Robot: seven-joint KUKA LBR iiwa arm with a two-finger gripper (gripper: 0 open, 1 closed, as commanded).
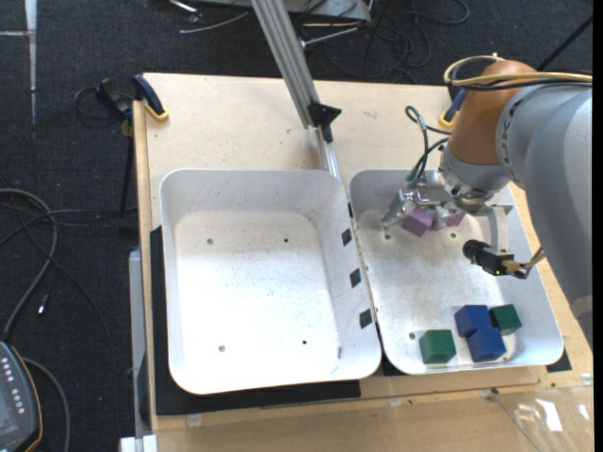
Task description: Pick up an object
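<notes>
The claw (421, 213) hangs over the far part of the right bin (537, 295), and a purple block (416, 221) sits between its metal fingers (394, 211). The block looks lifted a little above the bin floor, but from this slanted view I cannot tell for sure if it is off the floor or touching it. So the claw is clenched on the purple block, as far as the picture shows.

Above the claw is the orange band (485, 111) of the wrist, and the grey arm (556, 158) goes out to the right side. A small black part (482, 254) hangs just beside the claw, nearer to the camera.

In the near corner of the same bin lie 4 more blocks, well apart from the claw: 1 green block (437, 346), 2 blue blocks (479, 331) touching each other, and 1 dark green block (505, 318) just beside them. The left bin (179, 196) stands beside the right one on the bench (226, 121).

For the task, I judge the grasp is done. What is left is to raise the block clearly above the bin without it slipping out.
</notes>
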